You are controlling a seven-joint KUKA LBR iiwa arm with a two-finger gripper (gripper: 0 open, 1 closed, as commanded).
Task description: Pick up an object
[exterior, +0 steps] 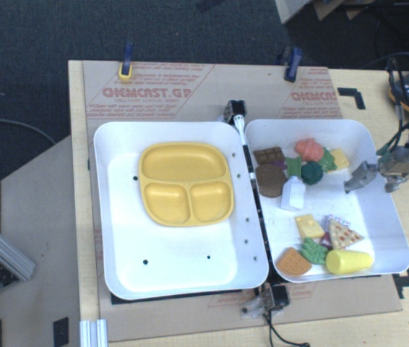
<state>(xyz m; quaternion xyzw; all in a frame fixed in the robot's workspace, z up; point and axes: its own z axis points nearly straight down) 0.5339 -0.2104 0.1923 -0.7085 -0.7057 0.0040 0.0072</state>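
Observation:
The right bin [389, 223] holds several toy foods: a brown chocolate bar [268, 155], a round brown cookie [269, 180], a pink piece [309, 149], a dark green piece [311, 172], a white block [293, 194], a yellow cheese cube [308, 225], a pizza slice [344, 234], a yellow cylinder [347, 261] and an orange waffle [293, 263]. My gripper [373, 181] hangs over the right side of this bin, right of the dark green piece. Its fingers stand open with nothing between them.
The left bin [110, 215] carries a yellow divided plate [186, 183]. A black rail [251, 194] runs between the two bins. Blue clamps [292, 63] hold the cardboard sheet at the back edge.

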